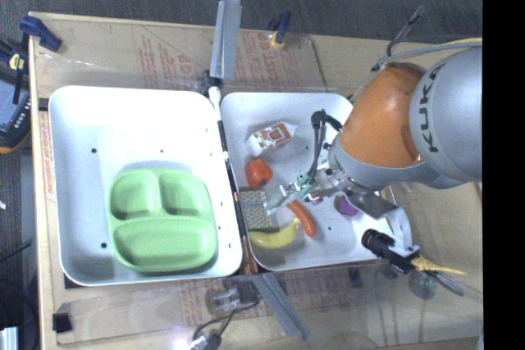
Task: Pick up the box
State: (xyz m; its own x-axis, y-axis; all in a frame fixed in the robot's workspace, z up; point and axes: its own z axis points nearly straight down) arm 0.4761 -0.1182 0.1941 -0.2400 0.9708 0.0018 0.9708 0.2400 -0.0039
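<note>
Arm: the grey KUKA arm (447, 119) with its orange band reaches in from the right and hangs over the right bin (238, 115).
Gripper: the gripper (289, 194) sits low over the middle of the right bin, near its left wall; I cannot tell how it is set, since the metal parts blur together.
Box: the small white and orange box (271, 137) lies tilted in the upper left part of the right bin, apart from the gripper, toward the bin's far edge.
Around the gripper: a red tomato-like piece (258, 171) lies between the box and the gripper; an orange carrot (302, 217) and a yellow banana (276, 236) lie just below it; a grey grater (255, 209) rests by the left wall; a purple piece (346, 205) shows under the arm.
Left bin: the left bin (82, 119) carries a green divided tray (162, 219) in its near half.
</note>
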